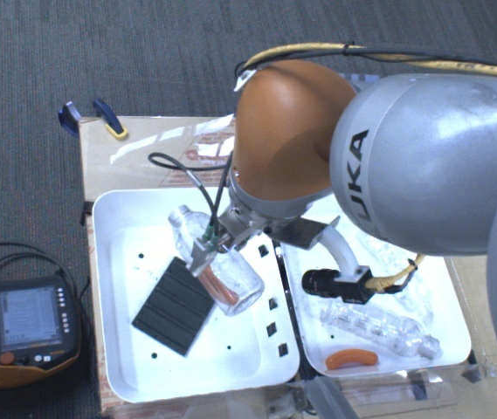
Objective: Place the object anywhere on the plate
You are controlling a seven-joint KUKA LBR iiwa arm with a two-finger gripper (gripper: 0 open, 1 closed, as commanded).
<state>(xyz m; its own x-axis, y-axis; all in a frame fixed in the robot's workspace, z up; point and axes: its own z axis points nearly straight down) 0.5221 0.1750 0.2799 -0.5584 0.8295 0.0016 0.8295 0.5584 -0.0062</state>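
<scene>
Nearest, dark square plate [174,308] lying flat in left bin [113,234]. Just behind, touching its far corner, clear plastic bottle [239,282] on its side: judged light, slick, easily crushed; best taken across the middle. Over the bottle, gripper [206,253] low and close; opening impossible to tell.

- Bins [117,234]: smooth white plastic, faintly glossy.
- Bottle [379,328]: clear, crinkled plastic.
- Plate [175,306]: matt black, finely ribbed.
- Arm [423,164]: glossy grey shell, orange band.
</scene>
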